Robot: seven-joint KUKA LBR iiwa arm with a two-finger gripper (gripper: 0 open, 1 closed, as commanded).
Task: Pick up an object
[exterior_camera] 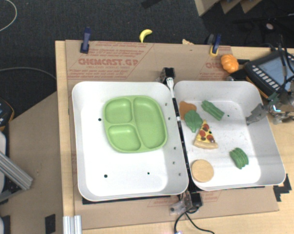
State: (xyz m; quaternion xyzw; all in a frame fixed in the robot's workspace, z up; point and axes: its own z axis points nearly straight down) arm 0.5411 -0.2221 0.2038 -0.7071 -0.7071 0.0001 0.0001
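Pizza slice [205, 136], a small toy, lies mid-left in the right bin [264, 177] with its point toward the far rim, well to the left of the gripper [256, 115], which hovers empty at that bin's right wall, fingers slightly apart.

Green tray [135, 124] — toys [206, 135] — perhaps gripper [256, 114].

Toy pizza slice [205, 136] (flat, point up) in right bin [264, 145]
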